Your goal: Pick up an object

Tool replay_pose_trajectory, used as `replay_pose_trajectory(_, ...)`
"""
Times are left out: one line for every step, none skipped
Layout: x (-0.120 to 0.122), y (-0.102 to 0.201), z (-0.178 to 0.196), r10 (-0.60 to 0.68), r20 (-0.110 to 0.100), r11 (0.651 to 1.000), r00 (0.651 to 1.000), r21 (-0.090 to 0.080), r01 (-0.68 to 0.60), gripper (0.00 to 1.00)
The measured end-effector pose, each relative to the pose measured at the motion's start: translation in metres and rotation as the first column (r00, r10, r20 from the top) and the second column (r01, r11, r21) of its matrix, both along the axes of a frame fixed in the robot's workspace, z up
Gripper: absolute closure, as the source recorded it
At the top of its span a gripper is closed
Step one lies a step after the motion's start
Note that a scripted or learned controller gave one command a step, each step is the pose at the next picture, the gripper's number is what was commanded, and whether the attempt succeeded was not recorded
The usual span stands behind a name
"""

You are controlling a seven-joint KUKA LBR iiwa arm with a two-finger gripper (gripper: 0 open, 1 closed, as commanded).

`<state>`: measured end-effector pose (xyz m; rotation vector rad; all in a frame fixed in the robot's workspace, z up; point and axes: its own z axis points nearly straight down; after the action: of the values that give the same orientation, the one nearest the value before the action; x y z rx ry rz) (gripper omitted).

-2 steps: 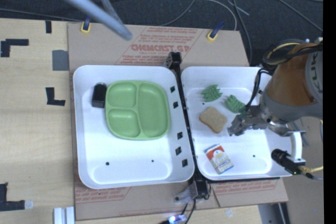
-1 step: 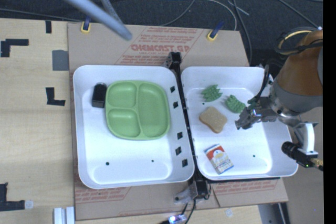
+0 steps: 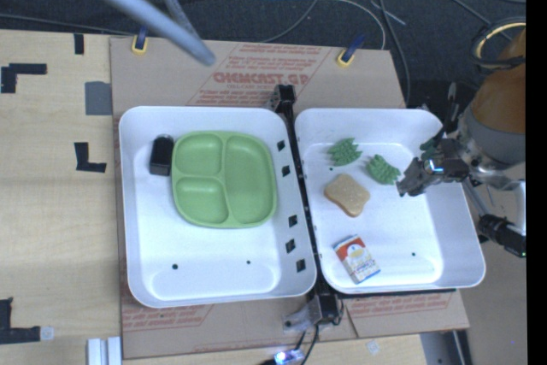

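Pincer point(image 3: 416, 179), right bin point(image 3: 453, 261), over its right side: you cannot tell its opening or see anything held; nearest pickable, green piece point(image 3: 382, 169), just beside it; risk: a descent nudging this aside or clipping the bin wall.

Right bin holds two green leafy pieces point(image 3: 344, 152) point(image 3: 382, 169), a tan sponge point(image 3: 347, 195), a small carton point(image 3: 356, 259)

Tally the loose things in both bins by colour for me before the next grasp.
Green: 3 - divided plate, leafy piece, leafy piece
Black: 1 - small block
Tan: 1 - sponge-like piece
Red and white: 1 - small carton
Total: 6
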<state>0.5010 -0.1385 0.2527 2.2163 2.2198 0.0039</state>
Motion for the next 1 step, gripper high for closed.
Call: replay_pose_trajectory(0.0074,0.0551,-0.0157,0.005,-0.006,1.000,1.000,0.003,-0.005,1.00)
